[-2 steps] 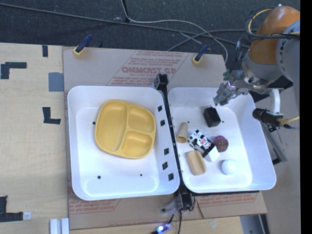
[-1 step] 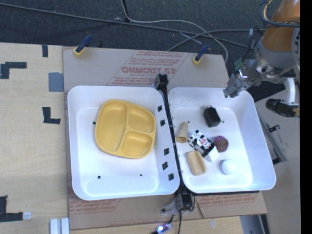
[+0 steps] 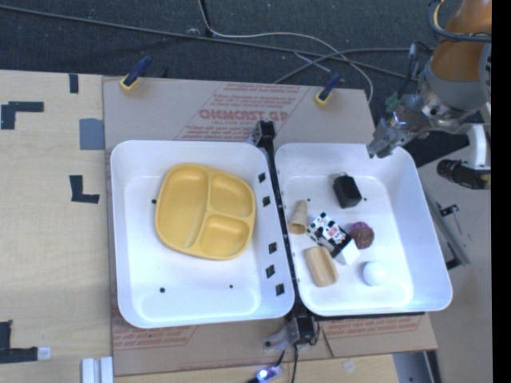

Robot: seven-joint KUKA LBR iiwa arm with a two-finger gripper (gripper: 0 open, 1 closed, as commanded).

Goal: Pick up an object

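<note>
Yellow sectioned plastic plate fills left bin.

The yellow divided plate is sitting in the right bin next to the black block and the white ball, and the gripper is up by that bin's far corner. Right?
Not quite. The camera view shows the yellow divided plate alone in the left bin. The black block and white ball lie in the right bin, and the gripper is indeed by that bin's far corner.

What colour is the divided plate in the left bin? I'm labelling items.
Yellow; the divided plate shows best in the camera view.
</note>
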